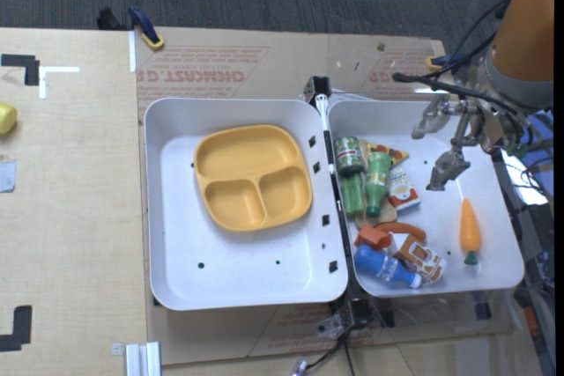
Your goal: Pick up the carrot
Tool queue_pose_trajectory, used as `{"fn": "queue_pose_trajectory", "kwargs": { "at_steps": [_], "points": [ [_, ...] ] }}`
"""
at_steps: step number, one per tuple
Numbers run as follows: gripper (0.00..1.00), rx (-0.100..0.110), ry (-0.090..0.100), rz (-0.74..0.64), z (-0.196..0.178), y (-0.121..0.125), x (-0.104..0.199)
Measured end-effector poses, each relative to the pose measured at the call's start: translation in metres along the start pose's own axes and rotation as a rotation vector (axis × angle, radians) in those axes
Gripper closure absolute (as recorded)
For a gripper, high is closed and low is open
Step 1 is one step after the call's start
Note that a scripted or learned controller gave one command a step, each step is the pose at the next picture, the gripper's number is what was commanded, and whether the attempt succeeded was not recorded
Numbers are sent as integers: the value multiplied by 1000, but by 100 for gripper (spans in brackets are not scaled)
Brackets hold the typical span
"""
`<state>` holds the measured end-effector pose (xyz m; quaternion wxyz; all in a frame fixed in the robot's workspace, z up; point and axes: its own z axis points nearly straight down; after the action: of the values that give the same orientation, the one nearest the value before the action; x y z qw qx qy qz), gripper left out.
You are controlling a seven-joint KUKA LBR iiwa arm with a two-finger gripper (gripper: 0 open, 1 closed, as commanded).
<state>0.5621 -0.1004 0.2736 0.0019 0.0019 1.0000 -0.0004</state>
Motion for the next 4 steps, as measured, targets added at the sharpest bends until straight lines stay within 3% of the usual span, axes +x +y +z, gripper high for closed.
{"fn": "queue_pose_trajectory", "kwargs": {
  "at_steps": [1, 2, 3, 4],
  "points": [
    [0, -1, -1, -358, 45, -80, 70],
    [0, -1, -1, -273, 181, -121, 55],
    [100, 1, -7, -278, 171, -119, 52],
    [100, 3, -13, -283, 162, -118, 49]
  ]
}}
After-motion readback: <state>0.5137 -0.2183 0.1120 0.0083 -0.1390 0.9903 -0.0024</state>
